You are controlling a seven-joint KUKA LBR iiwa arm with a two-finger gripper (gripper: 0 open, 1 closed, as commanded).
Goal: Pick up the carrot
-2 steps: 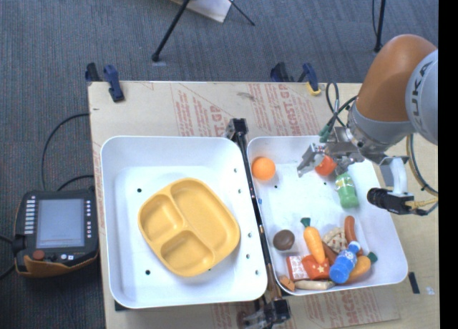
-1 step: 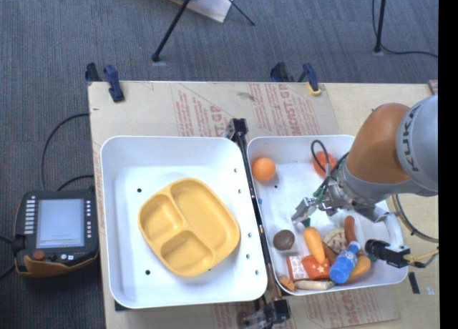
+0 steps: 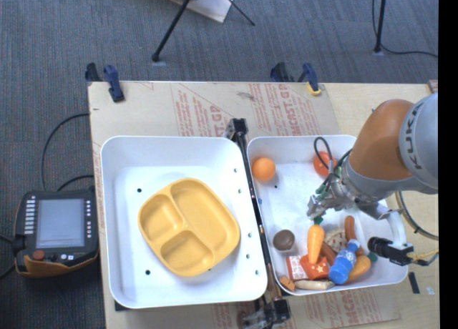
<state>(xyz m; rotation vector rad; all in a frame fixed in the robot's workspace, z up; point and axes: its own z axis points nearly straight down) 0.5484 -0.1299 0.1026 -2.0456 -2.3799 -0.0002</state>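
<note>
The carrot (image 3: 315, 243) is orange and tapered, lying roughly upright in the right bin (image 3: 286, 192) near its front, among other toy foods. My gripper (image 3: 319, 204) hangs just above and behind the carrot's top end, a small gap away from it. Nothing shows between its fingers. The grey arm with its orange band comes in from the right and covers the bin's right side.
An orange ball (image 3: 263, 169) sits at the right bin's back left, a red item (image 3: 322, 164) behind the gripper. A brown ball (image 3: 284, 239), a blue bottle (image 3: 342, 263), a sausage (image 3: 349, 227) and a red packet (image 3: 306, 268) crowd the carrot. The left bin holds a yellow divided plate (image 3: 188, 226).
</note>
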